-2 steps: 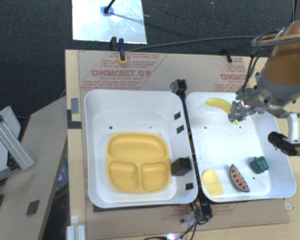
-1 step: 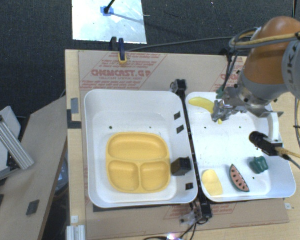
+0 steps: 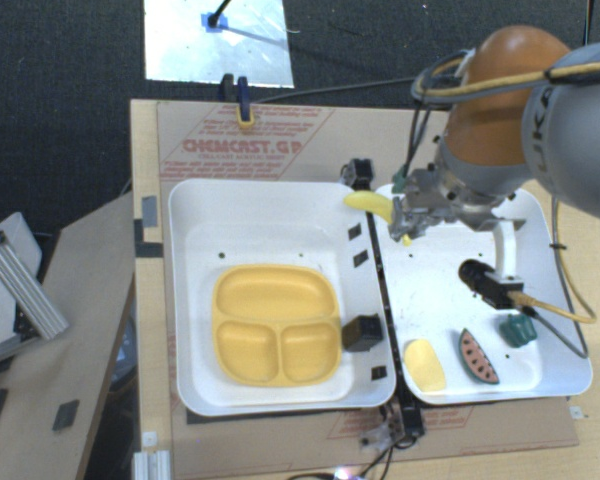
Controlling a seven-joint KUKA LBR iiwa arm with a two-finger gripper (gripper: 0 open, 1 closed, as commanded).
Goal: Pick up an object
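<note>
The yellow piece (image 3: 424, 364) and the watermelon slice (image 3: 477, 356) lie at the near edge of the right bin (image 3: 565, 373). Farther back, the hand (image 3: 410, 218) sits by the banana (image 3: 371, 204) at the bins' shared wall; I cannot tell its grip. The banana could slip there and fall across.

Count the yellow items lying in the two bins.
3: a divided tray in the left bin, a banana by the gripper, an oval piece at the right bin's front. The arm may hide more.

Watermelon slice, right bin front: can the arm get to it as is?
Probably yes. The watermelon slice lies flat with open floor toward the middle of the right bin; a teal piece and the bin's front wall crowd it.
</note>
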